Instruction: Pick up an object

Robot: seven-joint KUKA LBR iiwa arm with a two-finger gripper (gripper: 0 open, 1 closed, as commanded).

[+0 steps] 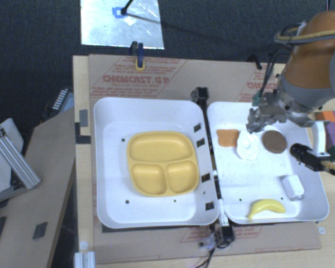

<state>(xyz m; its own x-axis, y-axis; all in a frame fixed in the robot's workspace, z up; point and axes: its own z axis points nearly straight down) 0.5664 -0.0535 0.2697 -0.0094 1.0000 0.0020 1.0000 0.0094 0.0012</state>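
Your hand (257, 123) hangs above the white lump (247, 147); you cannot tell its grip. Approach step: next, descend squarely onto it.

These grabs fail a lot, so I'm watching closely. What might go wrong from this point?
The gripper hangs over three crowded items: the orange slice, white lump and brown disc. It may close between them or nudge a neighbour. The slice and disc look flat, so the gripper might slide off.
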